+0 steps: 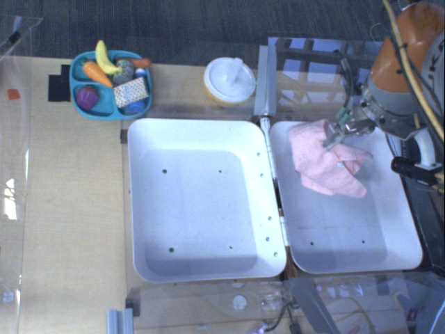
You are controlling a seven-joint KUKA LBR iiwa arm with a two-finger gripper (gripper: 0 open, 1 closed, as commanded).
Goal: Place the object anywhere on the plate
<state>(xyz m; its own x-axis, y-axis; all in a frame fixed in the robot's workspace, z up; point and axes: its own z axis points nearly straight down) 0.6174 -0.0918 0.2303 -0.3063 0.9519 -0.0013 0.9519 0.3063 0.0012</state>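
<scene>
both white bins (201,270): right holds a pink cloth (323,164), gripper (335,136) closed pinching it.

Even, soft light is falling from above; the white bins (201,145) are showing faint shadows, and everything is looking slightly blurry.

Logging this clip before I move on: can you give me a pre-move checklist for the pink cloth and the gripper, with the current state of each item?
1. Gripper over the pink cloth: ok, at its upper right part.
2. Cloth between the fingers: cannot tell.
3. Cloth inside the right bin: ok, crumpled in its far half.
4. Blue plate reachable: cannot tell; it sits beyond the left bin.
5. Free room on the plate: not ok, toy food covers it.
</scene>
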